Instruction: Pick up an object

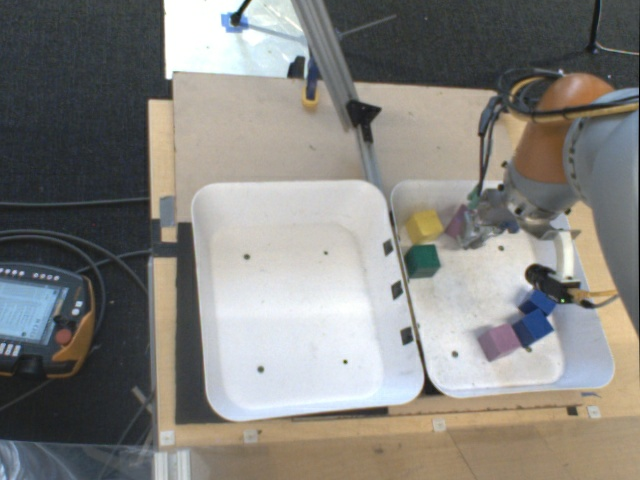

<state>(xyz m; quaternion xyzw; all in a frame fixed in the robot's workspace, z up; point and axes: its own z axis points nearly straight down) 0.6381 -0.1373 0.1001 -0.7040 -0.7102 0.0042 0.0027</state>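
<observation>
Two shallow white bins sit side by side on the surface (250, 128): the left bin (300, 298) and the right bin (500, 298). You see the arm (590, 138) enter from the right, its orange band (555, 128) above the wrist, with the gripper (472, 230) lowered into the far part of the right bin. You cannot tell from this angle whether the jaws are released or clenched. Note the mauve block (456, 222) touching the gripper on its left side; whether it lies between the jaws cannot be told. Just left of it rests a yellow block (423, 226), and a green block (422, 260) lies just near of the yellow one, close to the bin's left wall. Toward the near right of the same bin you find a purple block (498, 341) beside two blue blocks (534, 315). Off the surface at far left lies a handheld control pendant (40, 318) with its cable.
</observation>
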